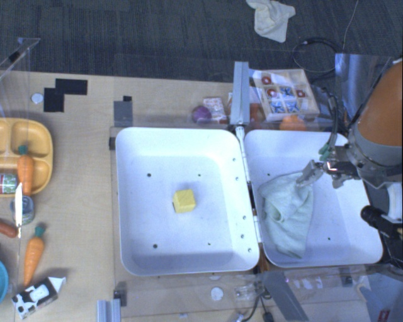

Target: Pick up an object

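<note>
A pale green cloth (288, 214) is seen in the right bin (352, 245), one corner lifted and pinched between the fingers of the gripper (310, 171). A yellow block (184, 200) is noted mid left bin (157, 157), well apart.

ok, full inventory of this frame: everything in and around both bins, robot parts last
yellow block: 1, yellow, middle of left bin
cloth: 1, pale green-white, left half of right bin, top corner drawn up to the end effector
rag: 1, cream, on dark floor at top
picture box: 1, red and white, behind right bin
purple item: 1, behind left bin
divided tray: 1, yellow, far left
toy carrots: 2, orange, one in tray, one on bench
arm: 1, grey with orange, right
end effector: 1, at cloth's top corner
</note>
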